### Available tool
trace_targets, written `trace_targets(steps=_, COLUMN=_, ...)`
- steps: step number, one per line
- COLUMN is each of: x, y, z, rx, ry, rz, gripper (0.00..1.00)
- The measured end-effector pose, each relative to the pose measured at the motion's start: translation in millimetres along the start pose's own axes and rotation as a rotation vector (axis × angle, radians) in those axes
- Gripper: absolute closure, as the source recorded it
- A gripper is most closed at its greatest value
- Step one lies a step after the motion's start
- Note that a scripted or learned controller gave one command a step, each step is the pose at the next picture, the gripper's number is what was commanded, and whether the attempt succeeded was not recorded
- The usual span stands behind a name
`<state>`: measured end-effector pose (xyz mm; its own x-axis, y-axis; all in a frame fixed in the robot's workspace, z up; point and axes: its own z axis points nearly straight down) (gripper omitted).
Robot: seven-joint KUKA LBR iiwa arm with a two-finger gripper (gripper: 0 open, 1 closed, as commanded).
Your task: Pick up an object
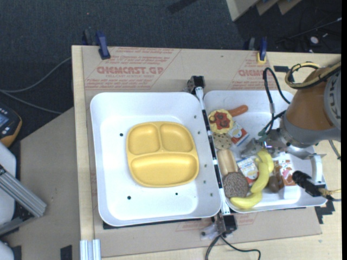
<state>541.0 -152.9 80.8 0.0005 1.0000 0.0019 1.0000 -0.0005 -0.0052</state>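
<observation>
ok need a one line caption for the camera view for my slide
KUKA arm reaches over the right bin of toy food, including a banana; yellow divided plate sits in the left bin.

right bin (pixel 255 97) crowded: banana (pixel 259 181), toy food packed close; left bin (pixel 108 145) open around yellow tray (pixel 161 154).

Glossy yellow plastic tray (pixel 162 154); smooth white bins (pixel 103 145).

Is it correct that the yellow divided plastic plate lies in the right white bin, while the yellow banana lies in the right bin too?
Not quite. The camera view shows the yellow divided plastic plate in the left white bin. The yellow banana does lie in the right white bin.
</observation>
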Motion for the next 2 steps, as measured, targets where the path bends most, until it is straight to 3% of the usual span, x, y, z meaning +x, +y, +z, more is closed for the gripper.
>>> trace_targets(steps=1, x=-1, y=2, z=-14, rx=-0.008, ry=-0.004, rz=0.001, gripper=1.0)
trace_targets(steps=2, x=77, y=45, z=-110, rx=-0.019, ry=0.0, rz=-0.011, gripper=1.0)
